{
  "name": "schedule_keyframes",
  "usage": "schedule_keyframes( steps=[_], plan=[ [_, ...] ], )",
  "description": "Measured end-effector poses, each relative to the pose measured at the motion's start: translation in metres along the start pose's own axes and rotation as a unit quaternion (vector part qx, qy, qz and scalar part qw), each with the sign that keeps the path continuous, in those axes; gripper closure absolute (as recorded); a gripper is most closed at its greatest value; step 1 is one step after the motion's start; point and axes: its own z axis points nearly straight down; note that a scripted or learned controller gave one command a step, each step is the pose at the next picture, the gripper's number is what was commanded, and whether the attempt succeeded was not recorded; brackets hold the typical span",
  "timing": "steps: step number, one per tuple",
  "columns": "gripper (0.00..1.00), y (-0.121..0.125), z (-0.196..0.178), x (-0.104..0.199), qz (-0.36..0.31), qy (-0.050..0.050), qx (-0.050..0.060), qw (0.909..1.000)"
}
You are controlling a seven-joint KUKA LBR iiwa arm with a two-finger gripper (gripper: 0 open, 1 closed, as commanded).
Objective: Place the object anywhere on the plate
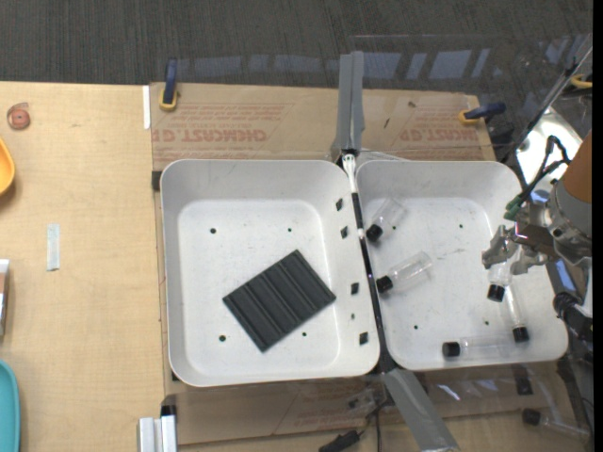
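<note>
- So, gripper [506, 252] sits over the right edge of the right bin [443, 169]; open or closed: can't tell from this angle.
- Nearest candidate obj: clear vial [497, 279] w/ black cap, directly below the gripper, roughly upright in the view. Held or just lying under it: can't tell.
- Next out: vial stock along the front wall [482, 347], lying parallel to that wall.
- Further left: mid vial [407, 271] and rear vial [386, 217], both tilted, caps toward the bin divider.
- Farthest: plate [279, 299], a dark ribbed slab flat in the left bin [245, 168], long axis diagonal, lower-left to upper-right.
- Key relation: plate lies well left of the gripper, across the divider. My read: the transfer is a long leftward carry over both rims, so it needs lift clearance first.
</note>
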Motion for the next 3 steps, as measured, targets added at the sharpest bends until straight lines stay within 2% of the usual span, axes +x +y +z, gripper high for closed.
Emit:
schedule_keyframes(
  steps=[1, 2, 3],
  plan=[
    [1.0, -0.024, -0.039, 0.07, -0.113, 0.0, -0.001, 0.9936],
    [1.0, -0.059, -0.058, 0.129, -0.164, 0.0, 0.0, 0.9865],
    [1.0, -0.07, -0.029, 0.206, -0.264, 0.0, 0.001, 0.9646]
  ],
)
